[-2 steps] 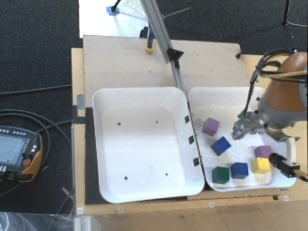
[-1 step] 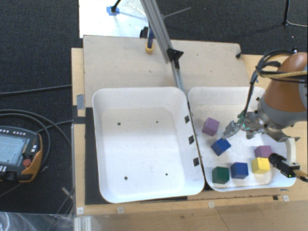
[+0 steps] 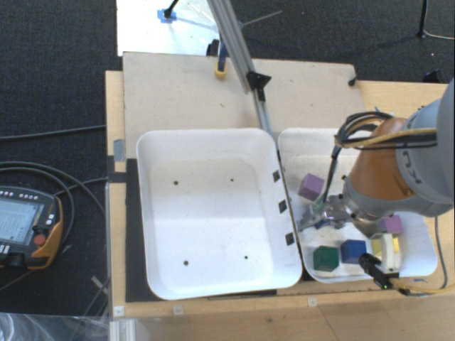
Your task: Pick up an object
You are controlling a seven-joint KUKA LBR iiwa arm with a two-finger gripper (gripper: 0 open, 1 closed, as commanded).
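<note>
Tool low in right bin, beside purple block

We see a teach pendant on dark carpet far left of the tool, its cable looping beside it. A slanted metal pole crosses the tabletop beyond the tool.
</note>
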